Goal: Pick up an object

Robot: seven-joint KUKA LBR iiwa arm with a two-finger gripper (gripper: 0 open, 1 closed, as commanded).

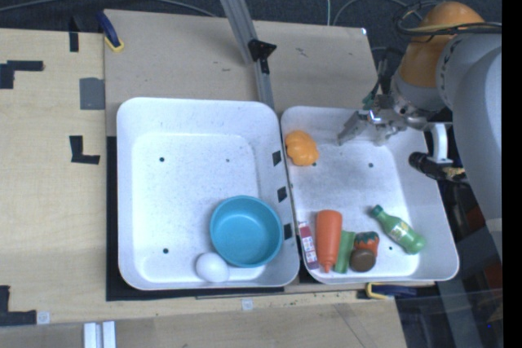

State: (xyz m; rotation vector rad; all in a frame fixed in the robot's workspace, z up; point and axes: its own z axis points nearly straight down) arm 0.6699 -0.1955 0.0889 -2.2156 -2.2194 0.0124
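- Gripper [359,129] – fingers spread apart, nothing between them; it hangs over the upper part of the right bin [424,200], near that bin's far rim.
- Arm [457,69] – grey, with the orange band above the wrist, reaching in from the right edge.
- Orange lump [301,148] lies nearest the gripper, to its left, against the right bin's left wall; the two are apart.
- Along the right bin's near edge: a carrot [328,238], a red-and-white packet [307,244] just left of it, a small dark and green item [363,250] to its right, and a green bottle [399,230] lying tilted.
- Left bin [163,126] – holds a blue bowl [245,231] and a white ball [212,266] touching the bowl's lower left rim.
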